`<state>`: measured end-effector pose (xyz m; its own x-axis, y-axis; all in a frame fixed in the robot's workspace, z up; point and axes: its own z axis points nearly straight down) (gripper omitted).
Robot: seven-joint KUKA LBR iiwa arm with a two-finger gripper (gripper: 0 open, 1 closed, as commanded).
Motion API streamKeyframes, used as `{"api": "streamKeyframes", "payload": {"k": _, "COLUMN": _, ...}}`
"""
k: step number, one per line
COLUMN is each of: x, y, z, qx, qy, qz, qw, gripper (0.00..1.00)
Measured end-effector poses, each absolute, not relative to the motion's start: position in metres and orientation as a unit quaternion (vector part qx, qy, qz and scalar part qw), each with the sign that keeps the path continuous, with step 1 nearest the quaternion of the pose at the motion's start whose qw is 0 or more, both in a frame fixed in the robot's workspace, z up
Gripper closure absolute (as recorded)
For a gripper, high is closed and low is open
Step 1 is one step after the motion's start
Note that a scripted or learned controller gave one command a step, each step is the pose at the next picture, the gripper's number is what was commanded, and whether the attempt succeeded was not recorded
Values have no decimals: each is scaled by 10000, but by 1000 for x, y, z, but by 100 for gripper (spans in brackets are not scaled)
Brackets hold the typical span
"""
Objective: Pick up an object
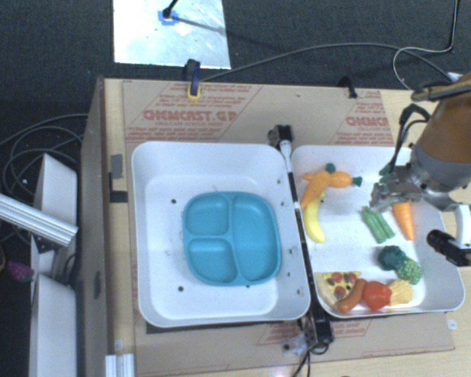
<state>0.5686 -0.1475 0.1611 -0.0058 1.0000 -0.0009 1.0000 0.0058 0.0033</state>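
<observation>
Toy foods lie in the right white bin (353,155). My gripper (386,195) hangs low over the bin's right half, just above the top end of a green bean pod (377,225) and beside an orange carrot (405,219). Nothing is visibly held. To the left lie an orange carrot with a green tip (327,181) and a yellow banana (313,221). Along the front edge sit a broccoli floret (392,258), a pizza slice (337,281), a sausage (353,295) and a red tomato (377,294).
The left bin (165,171) holds a blue divided plate (231,238). A raised divider with a black clamp (282,137) runs between the bins. The grey arm with its orange band (455,124) covers the right bin's far right corner. Cables trail behind the bench.
</observation>
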Motion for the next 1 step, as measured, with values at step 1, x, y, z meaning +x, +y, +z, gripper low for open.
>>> {"api": "streamKeyframes", "payload": {"k": 1, "x": 569, "y": -147, "z": 161, "qx": 7051, "qy": 7091, "qz": 9, "qw": 13, "gripper": 0}}
